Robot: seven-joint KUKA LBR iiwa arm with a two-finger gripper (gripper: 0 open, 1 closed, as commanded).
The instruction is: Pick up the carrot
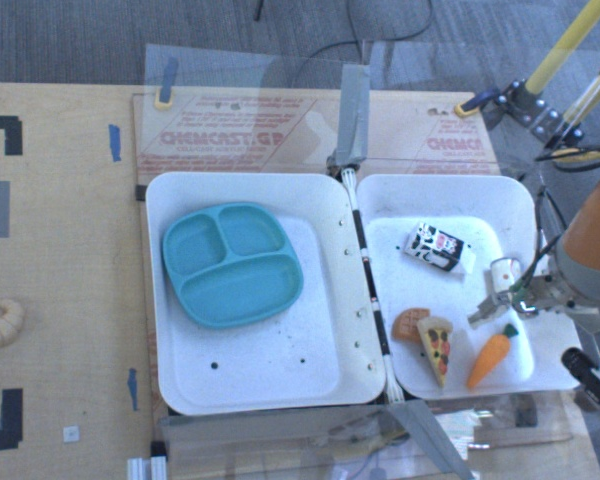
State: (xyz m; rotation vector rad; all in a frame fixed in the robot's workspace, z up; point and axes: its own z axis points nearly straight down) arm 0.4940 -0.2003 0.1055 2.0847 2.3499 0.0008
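While the carrot [490,356] lies free on the floor of the right bin [385,200], near that bin's front right corner with its green top pointing up and right, the gripper [497,296] hangs just above and to the left of that green end, so the step in hand looks like the final approach before a grasp. Whether the fingers are spread or pressed together I cannot tell; they are small and partly lost against the white bin. Nothing is pinched between them as far as the view shows. To do this well, the tool probably needs to shift toward the thick orange middle of the carrot, away from the leafy tip, and turn so the fingers close across its slanted long axis. A pizza slice [437,346] and a cookie [411,323] sit just left of the carrot, so a descent from the right side seems safer.
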